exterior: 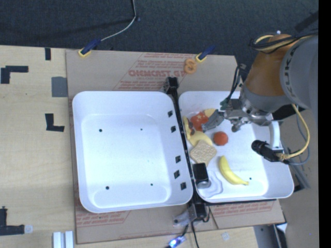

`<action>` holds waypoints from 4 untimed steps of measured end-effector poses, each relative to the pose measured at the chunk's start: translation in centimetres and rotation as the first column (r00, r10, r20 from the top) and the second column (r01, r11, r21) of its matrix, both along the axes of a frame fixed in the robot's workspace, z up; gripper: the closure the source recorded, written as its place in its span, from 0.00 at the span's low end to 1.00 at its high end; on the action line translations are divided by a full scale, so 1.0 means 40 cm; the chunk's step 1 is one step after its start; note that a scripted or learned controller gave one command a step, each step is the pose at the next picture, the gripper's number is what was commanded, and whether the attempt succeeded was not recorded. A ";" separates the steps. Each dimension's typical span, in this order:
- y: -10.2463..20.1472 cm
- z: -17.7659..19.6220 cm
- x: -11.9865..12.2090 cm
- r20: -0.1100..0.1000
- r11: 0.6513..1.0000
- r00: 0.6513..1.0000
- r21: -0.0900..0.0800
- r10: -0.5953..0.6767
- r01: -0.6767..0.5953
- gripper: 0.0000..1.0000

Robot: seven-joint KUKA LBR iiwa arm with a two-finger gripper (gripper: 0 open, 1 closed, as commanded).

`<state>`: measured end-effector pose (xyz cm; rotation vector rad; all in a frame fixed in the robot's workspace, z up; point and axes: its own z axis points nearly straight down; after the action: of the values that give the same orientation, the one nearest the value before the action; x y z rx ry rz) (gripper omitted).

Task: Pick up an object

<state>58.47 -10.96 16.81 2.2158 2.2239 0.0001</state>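
Two white bins sit side by side on the surface. The right bin (279,187) holds a banana (231,171), a cracker (202,152), a small red ball (221,138), a red-orange fruit (199,121) and yellow pieces. The pincer (216,119) hangs beside the fruit; its state I cannot tell.

Light wood counter (31,154) w/ black tape marks, cardboard sheet (150,71) underneath bins, dark carpet (67,9) beyond, white cable (124,27)

A yellow banana (232,172) lay curved in the right bin's lower part. A small red ball (221,138) sat above it, a tan cracker (202,152) to its left.
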 end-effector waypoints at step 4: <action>-0.026 -0.210 0.106 -0.005 1.000 1.000 0.002 -0.004 0.004 1.00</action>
<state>62.69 -12.02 8.40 2.2237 2.2221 -0.0032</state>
